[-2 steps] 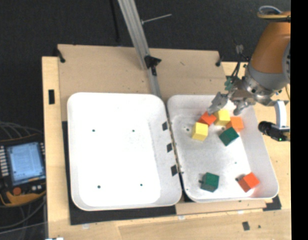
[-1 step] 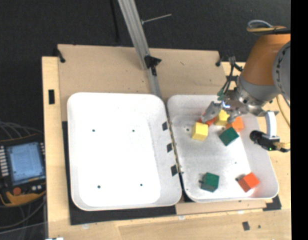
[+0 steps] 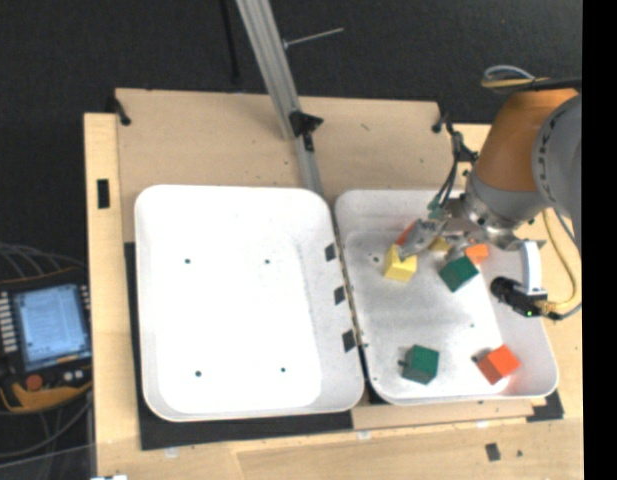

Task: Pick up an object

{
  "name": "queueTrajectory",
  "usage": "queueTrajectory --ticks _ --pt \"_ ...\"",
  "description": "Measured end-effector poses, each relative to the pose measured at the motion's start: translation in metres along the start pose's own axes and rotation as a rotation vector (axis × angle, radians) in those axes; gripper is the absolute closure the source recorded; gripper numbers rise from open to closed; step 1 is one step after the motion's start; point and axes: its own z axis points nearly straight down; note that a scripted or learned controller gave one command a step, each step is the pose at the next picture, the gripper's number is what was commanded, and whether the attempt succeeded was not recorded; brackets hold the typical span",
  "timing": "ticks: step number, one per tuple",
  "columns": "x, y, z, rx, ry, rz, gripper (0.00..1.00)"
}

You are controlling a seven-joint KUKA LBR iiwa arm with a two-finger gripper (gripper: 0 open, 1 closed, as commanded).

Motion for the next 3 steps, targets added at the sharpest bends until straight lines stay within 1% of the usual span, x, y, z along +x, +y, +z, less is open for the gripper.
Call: queueTrajectory --ticks 1,2,3 --pt "0.0 0.002 -0.014 -0.009 0.001 0.003 1.0" --pt "-0.006 0.013 -0.067 -0.01 0.0 -0.004 1.0" --pt "-0.006 0.013 -0.074 -0.006 0.002 -0.006 1.0"
